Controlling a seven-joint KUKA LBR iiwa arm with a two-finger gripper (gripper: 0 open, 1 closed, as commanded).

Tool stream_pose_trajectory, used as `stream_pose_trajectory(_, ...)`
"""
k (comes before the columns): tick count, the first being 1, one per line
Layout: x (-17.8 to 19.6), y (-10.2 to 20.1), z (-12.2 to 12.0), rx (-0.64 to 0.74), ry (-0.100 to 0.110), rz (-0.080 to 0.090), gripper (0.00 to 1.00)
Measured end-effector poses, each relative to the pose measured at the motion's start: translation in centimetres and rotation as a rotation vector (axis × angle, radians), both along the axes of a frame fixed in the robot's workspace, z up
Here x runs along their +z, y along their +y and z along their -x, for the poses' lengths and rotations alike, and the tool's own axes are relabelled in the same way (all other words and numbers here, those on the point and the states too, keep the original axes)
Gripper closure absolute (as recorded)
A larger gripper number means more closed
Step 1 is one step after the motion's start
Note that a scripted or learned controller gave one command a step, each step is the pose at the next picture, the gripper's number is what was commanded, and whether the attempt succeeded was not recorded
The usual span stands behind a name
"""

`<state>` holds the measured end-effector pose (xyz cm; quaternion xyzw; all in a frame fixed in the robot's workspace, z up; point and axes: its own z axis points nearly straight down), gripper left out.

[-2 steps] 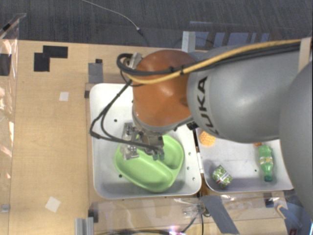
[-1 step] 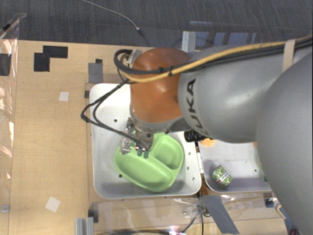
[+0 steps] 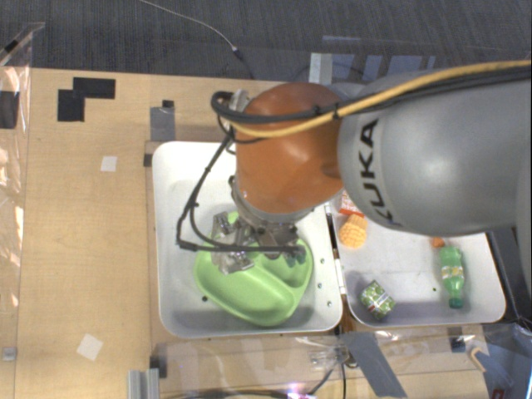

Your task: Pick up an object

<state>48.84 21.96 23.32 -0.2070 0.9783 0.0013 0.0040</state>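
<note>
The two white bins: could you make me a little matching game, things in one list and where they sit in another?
Things:
1. green bowl
2. green bottle
3. orange corn cob
4. small green cube

Places:
A. right bin, far right side
B. left bin, under the tool
C. right bin, near front edge
D. right bin, against its left wall

Pairs: 1-B, 2-A, 3-D, 4-C

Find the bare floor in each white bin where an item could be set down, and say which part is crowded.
Left bin: bare along its left wall; crowded around the green bowl beneath the gripper. Right bin: bare between the green packet and green bottle.
</note>
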Motion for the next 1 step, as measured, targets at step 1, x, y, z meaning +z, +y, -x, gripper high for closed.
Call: stream_pose_trajectory(1,-5.45,-0.92,-1.81,0.58,0.0,0.004,1.0)
